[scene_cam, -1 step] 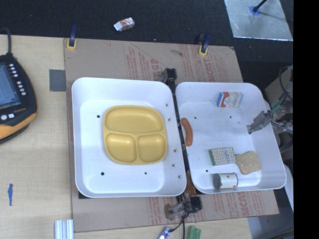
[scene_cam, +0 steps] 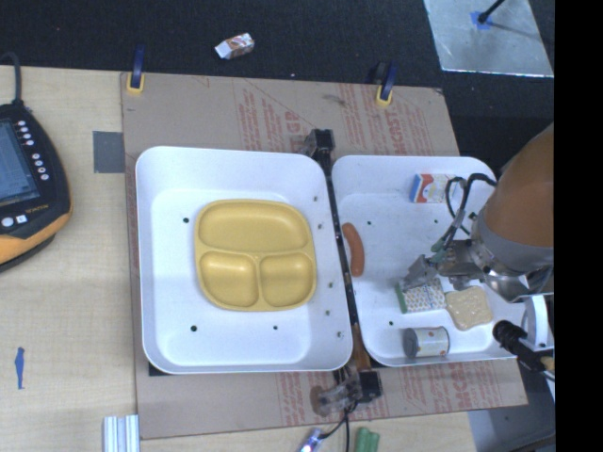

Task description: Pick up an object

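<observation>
The arm reaches into the right bin (scene_cam: pixel 377 172) from the counter's right edge, and the gripper (scene_cam: pixel 426 269) sits low over the bin's right half, just above a green-and-white mesh pad (scene_cam: pixel 420 297) that looks like a scrubbing sponge. Whether the gripper is spread or pressed together I cannot tell; the wrist and cabling hide it.

The mesh pad lies flat on the bin floor, touching a pale cracker-shaped piece (scene_cam: pixel 468 307) on its right. It is probably light and soft, so it should compress under a pinch and not slip; taking it across its short sides looks most secure, though the neighbouring piece crowds one side.

Other candidates lie in the same bin: a grey can (scene_cam: pixel 427 342) on its side near the front wall, likely stiff, smooth and apt to roll; a thin brown sausage (scene_cam: pixel 353 249) near the left wall, awkwardly close to it; and a small box (scene_cam: pixel 430 188) near the back, rigid and light.

The yellow divided plate (scene_cam: pixel 254 252) sits in the left bin (scene_cam: pixel 165 252).
</observation>
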`<state>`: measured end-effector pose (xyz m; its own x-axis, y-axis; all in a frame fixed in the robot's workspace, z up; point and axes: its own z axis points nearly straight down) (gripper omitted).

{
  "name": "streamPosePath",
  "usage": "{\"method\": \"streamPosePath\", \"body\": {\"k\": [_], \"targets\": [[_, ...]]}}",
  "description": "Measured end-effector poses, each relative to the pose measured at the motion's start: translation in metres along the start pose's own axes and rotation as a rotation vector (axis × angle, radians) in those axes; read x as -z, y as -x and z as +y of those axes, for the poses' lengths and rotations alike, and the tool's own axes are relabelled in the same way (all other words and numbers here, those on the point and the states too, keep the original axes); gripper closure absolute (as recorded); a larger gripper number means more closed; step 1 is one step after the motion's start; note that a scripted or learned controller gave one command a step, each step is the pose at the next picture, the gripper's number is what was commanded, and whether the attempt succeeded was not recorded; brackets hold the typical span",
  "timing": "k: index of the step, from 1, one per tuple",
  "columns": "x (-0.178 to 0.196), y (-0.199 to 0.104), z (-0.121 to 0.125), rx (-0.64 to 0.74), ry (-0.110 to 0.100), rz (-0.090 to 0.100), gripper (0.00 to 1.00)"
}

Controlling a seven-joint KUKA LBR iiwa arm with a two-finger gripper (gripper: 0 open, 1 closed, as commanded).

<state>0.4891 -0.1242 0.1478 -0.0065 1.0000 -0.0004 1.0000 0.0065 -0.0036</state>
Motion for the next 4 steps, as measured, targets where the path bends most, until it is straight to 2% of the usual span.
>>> {"method": "streamPosePath", "body": {"k": [1, 2, 3, 4], "targets": [[-0.054, -0.007, 0.024, -0.002, 0.003, -0.003, 0.00], [-0.043, -0.005, 0.025, 0.002, 0.006, -0.006, 1.00], [-0.043, -0.005, 0.025, 0.002, 0.006, -0.006, 0.00], [0.011, 0.051, 0.066, -0.006, 0.002, 0.000, 0.00]]}}
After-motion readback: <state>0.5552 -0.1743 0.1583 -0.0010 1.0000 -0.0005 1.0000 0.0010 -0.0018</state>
